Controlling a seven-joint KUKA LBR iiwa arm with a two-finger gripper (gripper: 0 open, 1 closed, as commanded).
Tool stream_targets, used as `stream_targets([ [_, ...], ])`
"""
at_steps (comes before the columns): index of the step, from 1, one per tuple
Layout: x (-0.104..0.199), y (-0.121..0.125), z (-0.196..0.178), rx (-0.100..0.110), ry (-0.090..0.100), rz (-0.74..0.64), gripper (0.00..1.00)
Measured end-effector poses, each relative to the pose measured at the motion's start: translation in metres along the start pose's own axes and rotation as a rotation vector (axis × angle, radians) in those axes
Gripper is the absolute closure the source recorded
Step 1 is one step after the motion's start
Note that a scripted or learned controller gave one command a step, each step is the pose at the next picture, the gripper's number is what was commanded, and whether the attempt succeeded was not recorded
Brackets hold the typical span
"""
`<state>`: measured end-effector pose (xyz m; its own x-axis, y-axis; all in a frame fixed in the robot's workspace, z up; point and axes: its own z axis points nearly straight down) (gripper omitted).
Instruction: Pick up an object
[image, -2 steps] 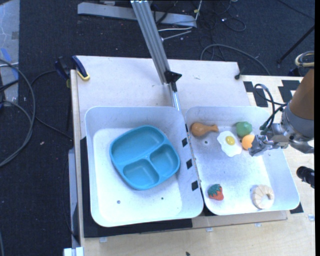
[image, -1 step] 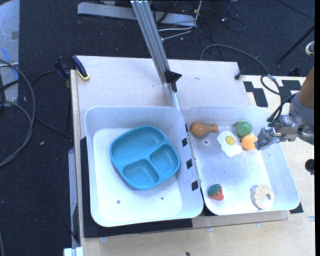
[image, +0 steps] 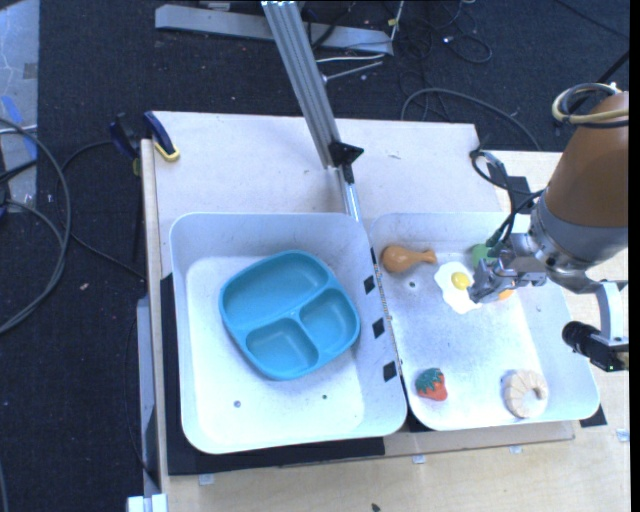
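Hand (image: 487, 283) low in rt bin (image: 560, 395), grip state can't tell. Just beside: fried egg (image: 455, 287), drumstick (image: 406, 259) past it; strawberry (image: 431, 384), shrimp (image: 523, 392) nearer front. Well left, other bin (image: 200, 400) w/ blue tray (image: 289, 313).

An orange band (image: 592, 180) is wrapping the grey arm (image: 580, 240) above the dark fingers (image: 484, 283); black cables (image: 505, 190) are trailing beside the wrist above them.
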<state>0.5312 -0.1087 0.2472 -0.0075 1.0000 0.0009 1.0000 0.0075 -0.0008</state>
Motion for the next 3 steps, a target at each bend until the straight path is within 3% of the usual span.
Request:
stream_targets([
  [1, 0.051, 0.013, 0.003, -0.001, 0.000, 0.000, 1.00],
  [3, 0.157, 0.016, 0.025, 0.000, -0.001, 0.000, 1.00],
])
